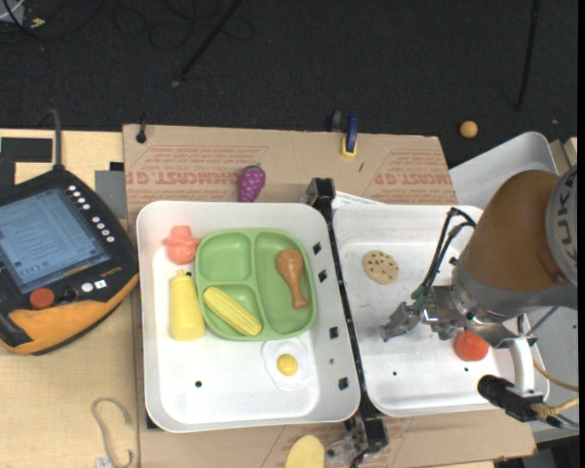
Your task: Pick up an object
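Observation:
My gripper (398, 324) hangs low over the right bin (409, 398), near its middle, and stands open with nothing between its fingers. A tan cookie (378, 266) lies on the bin floor up and to the left of it, apart from it. Just right of the gripper, a red-orange ball (471, 345) rests partly under the wrist. In the left bin (224, 398), a green divided plate (236, 261) holds a corn cob (233, 311) and a drumstick (293, 276).
Also in the left bin are a yellow bottle (185, 306), a pink toy (179, 245) and a fried egg (287, 364). A purple grape bunch (251, 181) lies on the cardboard behind. A teach pendant (49, 252) sits left of the bins. The arm's bulk (517, 242) covers the right bin's right side.

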`<state>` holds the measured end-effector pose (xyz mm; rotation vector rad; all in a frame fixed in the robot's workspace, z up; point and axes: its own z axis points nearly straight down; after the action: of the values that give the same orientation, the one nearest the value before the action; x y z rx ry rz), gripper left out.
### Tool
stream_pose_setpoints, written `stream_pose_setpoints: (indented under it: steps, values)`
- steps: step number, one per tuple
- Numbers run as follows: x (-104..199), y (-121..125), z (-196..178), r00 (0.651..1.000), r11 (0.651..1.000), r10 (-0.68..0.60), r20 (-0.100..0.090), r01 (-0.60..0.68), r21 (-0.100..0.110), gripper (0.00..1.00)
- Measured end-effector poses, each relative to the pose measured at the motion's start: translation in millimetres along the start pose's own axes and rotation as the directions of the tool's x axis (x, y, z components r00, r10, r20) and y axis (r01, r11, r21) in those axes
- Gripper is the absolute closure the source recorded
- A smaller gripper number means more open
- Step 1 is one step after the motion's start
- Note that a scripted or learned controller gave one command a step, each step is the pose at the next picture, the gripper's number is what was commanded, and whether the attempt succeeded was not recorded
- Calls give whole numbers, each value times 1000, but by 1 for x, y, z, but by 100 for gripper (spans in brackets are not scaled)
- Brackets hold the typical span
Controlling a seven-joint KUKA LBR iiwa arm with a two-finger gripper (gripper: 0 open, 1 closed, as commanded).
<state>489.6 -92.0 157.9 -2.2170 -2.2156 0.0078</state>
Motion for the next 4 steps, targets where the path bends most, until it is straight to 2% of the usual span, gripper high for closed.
stream_pose_setpoints:
  steps: [1,2,3,4]
  values:
    - [-6,-4,61,1000,1000,-1,0,1,0,0]
    - [-5,-5,71,1000,1000,1,0,-1,-4,0]
    - [-7,-5,60,1000,1000,9,-1,-9,-5,100]
    - [-9,-14,14,1000,1000,6,1,-6,-8,100]
